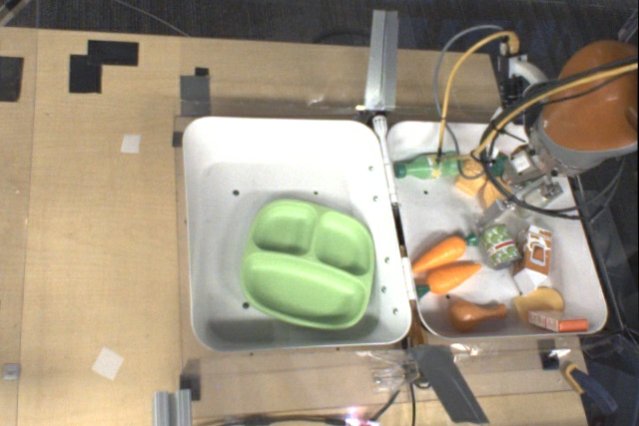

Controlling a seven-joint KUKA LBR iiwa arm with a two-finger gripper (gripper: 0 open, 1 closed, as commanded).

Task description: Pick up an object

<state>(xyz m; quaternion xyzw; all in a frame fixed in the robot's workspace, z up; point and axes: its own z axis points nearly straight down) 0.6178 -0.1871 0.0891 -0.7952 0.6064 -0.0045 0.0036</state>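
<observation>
The right bin (595, 266) holds several small items. A green bottle (429, 167) lies at its far left, with a yellow wedge (469, 187) beside it. Two orange carrots (439, 252) (454, 276) lie in the middle, and a brown drumstick (474, 314) is near the front. A green and white packet (497, 240) sits just right of the carrots, next to an orange and white carton (539, 250). The gripper (505, 209) hangs low in the bin, directly over the packet's far edge. The arm's orange band (594, 110) is above it at the right.
The left bin (205, 214) holds a green divided tray (308, 262). A tan piece (539, 299) and a small red and white box (555, 322) lie at the right bin's front right corner. Yellow and black cables (469, 75) loop over the far edge.
</observation>
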